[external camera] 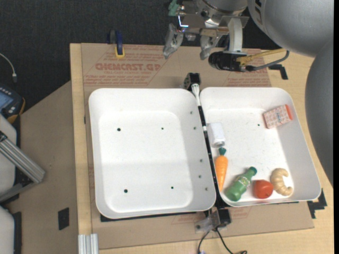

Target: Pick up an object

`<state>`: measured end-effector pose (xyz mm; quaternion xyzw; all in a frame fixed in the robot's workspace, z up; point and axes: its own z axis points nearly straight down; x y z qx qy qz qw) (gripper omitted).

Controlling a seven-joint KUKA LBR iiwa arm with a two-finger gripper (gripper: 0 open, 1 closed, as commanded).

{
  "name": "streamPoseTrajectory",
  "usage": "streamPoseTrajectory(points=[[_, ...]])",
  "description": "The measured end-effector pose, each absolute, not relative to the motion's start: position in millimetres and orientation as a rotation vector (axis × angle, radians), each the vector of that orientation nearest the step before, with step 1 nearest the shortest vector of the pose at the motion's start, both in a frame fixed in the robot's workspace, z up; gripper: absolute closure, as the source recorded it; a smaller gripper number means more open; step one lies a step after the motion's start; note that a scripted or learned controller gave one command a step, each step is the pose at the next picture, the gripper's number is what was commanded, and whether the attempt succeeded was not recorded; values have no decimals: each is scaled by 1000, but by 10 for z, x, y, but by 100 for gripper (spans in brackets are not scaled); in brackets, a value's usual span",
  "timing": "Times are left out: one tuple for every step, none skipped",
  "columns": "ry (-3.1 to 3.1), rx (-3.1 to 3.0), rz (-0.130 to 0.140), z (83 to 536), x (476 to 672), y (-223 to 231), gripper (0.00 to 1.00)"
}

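Camera view shows your end effector (188, 42) spread wide, holding nothing, high behind the bins; next, bring it down over the carrot (221, 166).

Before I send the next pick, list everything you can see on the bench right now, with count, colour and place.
bins: 2, white, side by side on the bench; left bin, right bin
carrot: 1, orange with green top, right bin, along its left wall
bottle: 1, green, right bin, near front edge, beside the carrot
tomato: 1, red, right bin, front, between bottle and croissant
croissant: 1, tan, right bin, front right corner
white tube: 1, white, right bin, by left wall, behind the carrot
packet: 1, pink and white, right bin, rear right
clamp: 1, blue and yellow, rear edge of the cardboard sheet
gripper: 1, silver, open, above the rear of the bench, holding nothing
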<state>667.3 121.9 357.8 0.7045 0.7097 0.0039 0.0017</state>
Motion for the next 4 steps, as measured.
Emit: streamPoseTrajectory(points=[[2222,2224,-6,3203,6661,1148,0],[2224,2213,11,3736,6667,1631,0],[2226,2222,-8,3379,6446,1762,0],[2223,2216,8,3676,6576,2148,0]])
